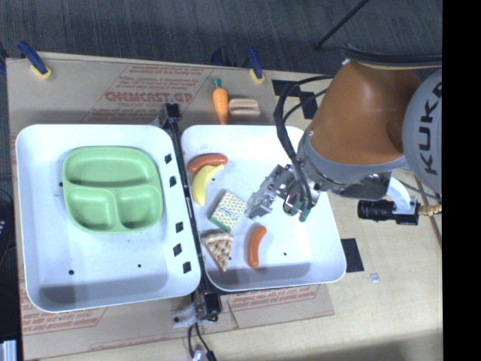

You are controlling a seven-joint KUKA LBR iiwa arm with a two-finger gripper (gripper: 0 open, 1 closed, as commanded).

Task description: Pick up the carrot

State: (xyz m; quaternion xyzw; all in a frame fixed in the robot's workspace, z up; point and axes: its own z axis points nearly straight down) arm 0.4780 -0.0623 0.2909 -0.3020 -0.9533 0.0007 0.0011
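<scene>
The carrot (219, 102), orange with a green top, lies on the cardboard just beyond the far rim of the right bin (319, 258), outside both bins. My gripper (279, 204) hangs over the middle of the right bin, well in front of the carrot and to its right. Its fingers stand apart with nothing between them, so it is open. The orange-banded wrist (361, 119) covers the bin's right far corner.
A small bun toy (243, 108) lies right beside the carrot. The right bin holds a sausage (207, 161), a banana (201, 183), a sandwich block (228, 210), a pizza slice (219, 250) and another sausage (255, 245). A green divided plate (113, 186) sits in the left bin.
</scene>
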